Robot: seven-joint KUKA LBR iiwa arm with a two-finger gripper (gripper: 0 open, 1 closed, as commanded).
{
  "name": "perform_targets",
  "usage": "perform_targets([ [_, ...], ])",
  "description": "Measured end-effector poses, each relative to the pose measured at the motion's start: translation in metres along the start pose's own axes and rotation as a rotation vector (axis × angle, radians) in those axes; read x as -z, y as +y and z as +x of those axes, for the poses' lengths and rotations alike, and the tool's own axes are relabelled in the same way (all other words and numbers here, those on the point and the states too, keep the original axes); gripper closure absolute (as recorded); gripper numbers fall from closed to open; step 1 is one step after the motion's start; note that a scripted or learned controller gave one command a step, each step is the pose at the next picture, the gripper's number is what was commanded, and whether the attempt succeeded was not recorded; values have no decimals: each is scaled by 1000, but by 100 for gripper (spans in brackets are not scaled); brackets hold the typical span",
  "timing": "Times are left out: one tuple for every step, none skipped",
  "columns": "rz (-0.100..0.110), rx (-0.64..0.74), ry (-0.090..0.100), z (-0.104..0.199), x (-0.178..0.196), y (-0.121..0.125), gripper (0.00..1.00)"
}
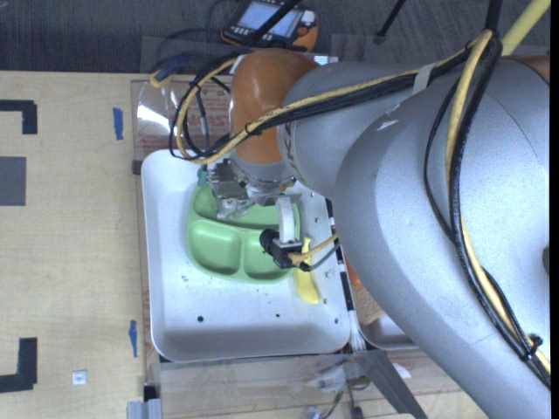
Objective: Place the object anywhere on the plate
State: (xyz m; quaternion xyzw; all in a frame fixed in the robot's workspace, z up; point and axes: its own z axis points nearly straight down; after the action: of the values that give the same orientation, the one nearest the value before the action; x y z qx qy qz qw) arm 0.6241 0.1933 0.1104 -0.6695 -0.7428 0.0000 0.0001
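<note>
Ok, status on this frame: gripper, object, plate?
Gripper low over green plate, fingers hidden. Yellow object in white bin, just off plate's right edge. Arm covers plate's upper part.

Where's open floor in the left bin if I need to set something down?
Bare floor runs along the white bin's left wall and across its near side, below the green plate. It is crowded at the plate's far-right side, where the gripper hangs, with a yellow object by the right wall.

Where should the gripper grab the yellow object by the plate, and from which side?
Probably the lower end of the yellow object, from above. It lies on the bin floor just off the green plate, slanted; its upper part is hidden under the wrist's black bracket and cable. Close the fingers across its narrow width. The bin wall on its right is close, so sideways approaches look cramped.
</note>
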Motion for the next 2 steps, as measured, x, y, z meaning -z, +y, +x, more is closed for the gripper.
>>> perform_targets([
  [-2,-3,-3,-3,1,1,0],
  [2,-145,0,-50,123,-98,0],
])
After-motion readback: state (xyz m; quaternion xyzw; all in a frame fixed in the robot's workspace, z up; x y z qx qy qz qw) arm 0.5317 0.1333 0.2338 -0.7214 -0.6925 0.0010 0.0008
